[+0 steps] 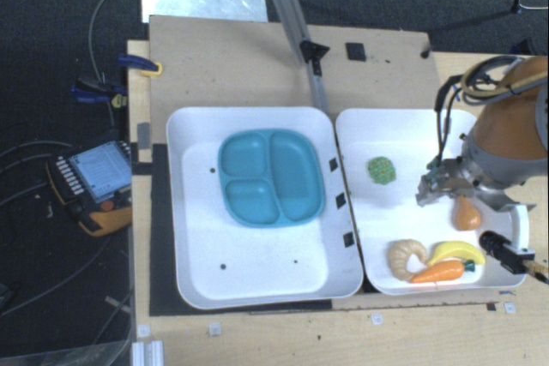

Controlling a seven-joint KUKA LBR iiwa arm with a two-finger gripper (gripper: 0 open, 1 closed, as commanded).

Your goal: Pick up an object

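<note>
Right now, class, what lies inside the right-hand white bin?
Inside the right bin: a green ball, an orange piece, a banana, a carrot and a tan curl. The arm covers the far right.

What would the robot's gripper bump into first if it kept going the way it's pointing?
The gripper points left, toward the green broccoli-like toy, so probably that first. Height is hard to judge from above, so it might pass over it.

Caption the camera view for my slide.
Grey arm's tool over the right white bin near a green bumpy ball; blue divided plate in the left white bin.
</note>
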